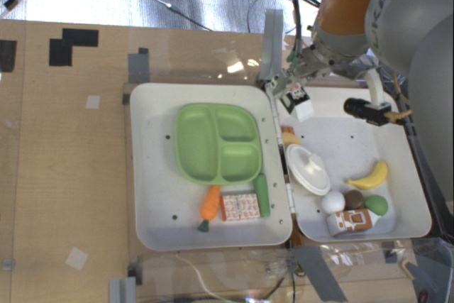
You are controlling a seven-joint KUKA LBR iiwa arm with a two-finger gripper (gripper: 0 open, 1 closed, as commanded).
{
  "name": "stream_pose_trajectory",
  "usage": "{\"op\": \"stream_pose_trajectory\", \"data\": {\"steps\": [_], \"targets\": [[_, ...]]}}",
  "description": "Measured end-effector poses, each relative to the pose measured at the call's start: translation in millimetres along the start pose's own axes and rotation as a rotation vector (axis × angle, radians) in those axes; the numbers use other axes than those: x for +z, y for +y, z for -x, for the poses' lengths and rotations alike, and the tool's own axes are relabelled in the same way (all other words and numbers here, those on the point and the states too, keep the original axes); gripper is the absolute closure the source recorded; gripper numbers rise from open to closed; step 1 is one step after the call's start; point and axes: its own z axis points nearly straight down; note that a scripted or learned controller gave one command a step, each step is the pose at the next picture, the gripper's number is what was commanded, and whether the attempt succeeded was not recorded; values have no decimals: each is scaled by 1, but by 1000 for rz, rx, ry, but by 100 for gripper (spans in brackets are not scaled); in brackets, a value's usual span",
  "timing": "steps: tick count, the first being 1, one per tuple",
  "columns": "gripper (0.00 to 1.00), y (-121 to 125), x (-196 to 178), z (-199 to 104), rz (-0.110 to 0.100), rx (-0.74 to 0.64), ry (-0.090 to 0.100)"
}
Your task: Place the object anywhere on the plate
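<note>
No legible brand or writing anywhere; only a red-and-white patterned print on the small box (240,207) and an unreadable label on the brown carton (352,221). On the counter (64,174), 2 white bins side by side. In the left bin (152,223): 1 green plate (218,142) with 3 compartments, nothing lying in them; just below it 1 carrot (208,204), the box, and 1 green cucumber (262,195), 3 items in a row. In the right bin (411,216): 1 white lidded dish (308,169), 1 banana (369,177), 1 white egg (333,202), 1 dark round item (353,199), 1 green item (377,205), the carton. Pincer (292,91) above the bins' shared far corner, fingers' spacing impossible to tell, nothing seen between them.
</note>
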Motion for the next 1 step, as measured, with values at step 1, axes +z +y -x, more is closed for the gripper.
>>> {"op": "stream_pose_trajectory", "data": {"steps": [1], "targets": [[100,25,32,-69,0,-76,4]]}}
